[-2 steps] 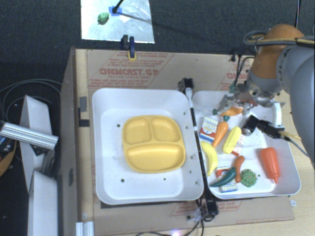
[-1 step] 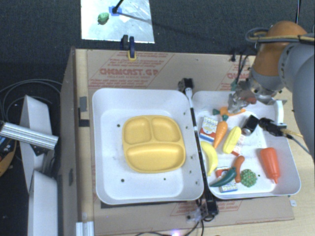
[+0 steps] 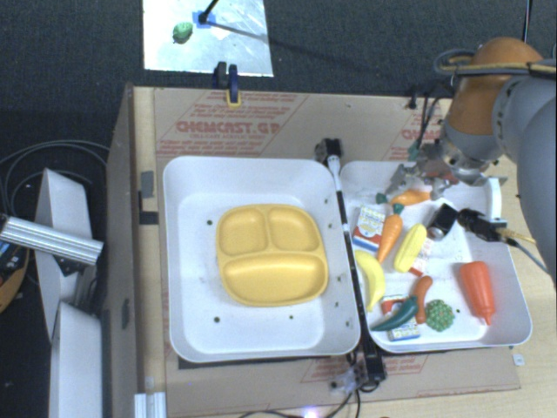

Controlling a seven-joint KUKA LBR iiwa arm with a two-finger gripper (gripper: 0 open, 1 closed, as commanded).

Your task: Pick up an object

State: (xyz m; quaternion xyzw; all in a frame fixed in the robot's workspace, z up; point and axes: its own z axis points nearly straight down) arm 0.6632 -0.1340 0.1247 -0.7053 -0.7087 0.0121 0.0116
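The desk [image 3: 261, 116] bears two white bins. The left bin [image 3: 187, 233] contains a yellow divided plate [image 3: 270, 255]. The right bin [image 3: 509, 307] contains toy food: a red pepper [image 3: 478, 291], a corn cob [image 3: 410, 247], a carrot [image 3: 389, 236], broccoli [image 3: 439, 315]. The tool [image 3: 418, 174] hangs over this bin's far edge, just above a small orange piece [image 3: 411, 198]; its grip state cannot be told.

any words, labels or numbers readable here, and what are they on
"CHEMCAST GP": red print on the brown board behind the left bin, reading uncertain since the letters are soft.
The same red print by the arm on the board's right side: cut off, unreadable.
Small print lines under it: too blurred to read.
Red and white packets in the right bin: print too small to read.
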